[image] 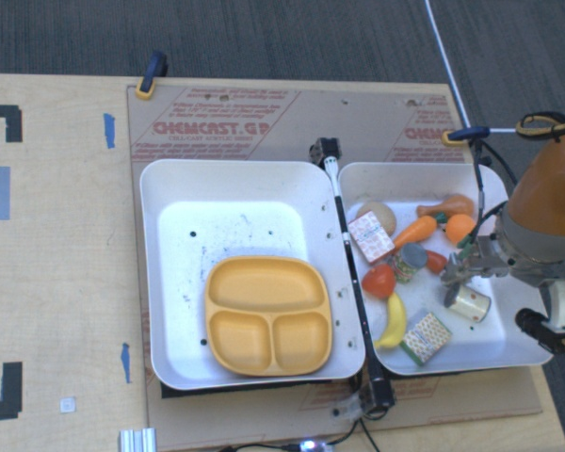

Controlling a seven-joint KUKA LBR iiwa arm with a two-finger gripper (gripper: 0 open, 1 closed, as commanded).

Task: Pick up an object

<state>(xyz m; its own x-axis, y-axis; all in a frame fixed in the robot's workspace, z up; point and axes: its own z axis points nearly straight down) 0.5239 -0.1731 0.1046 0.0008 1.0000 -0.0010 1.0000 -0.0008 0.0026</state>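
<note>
Approach phase of the pick, as judged from the arm's posture: the grey arm with the orange band reaches in from the right, and its gripper (460,273) is lowered into the right-hand shallow white bin (508,351). Gripper state cannot be told, since the tip is seen from above and is small and dark against the clutter.

The likeliest target is taken to be the small cream-coloured cylindrical cup (471,302), which lies on its side on the bin floor just below the gripper, near the bin's right half. Its long axis is seen to run roughly from upper left to lower right, though which end is the open mouth cannot be made out. Contact between gripper and cup cannot be confirmed, and nothing is visibly held.

Close neighbours are noted: a small red piece (437,261) just left of the gripper, an orange plastic carrot (416,231) further up and left, and a yellow plastic banana (394,321) near the bin's left wall.

The next move is judged to call for centring over the cup, with the closing line set across its long axis, before descent. The left-hand white bin (169,205) is occupied by a yellow three-compartment plastic plate (268,312).
</note>
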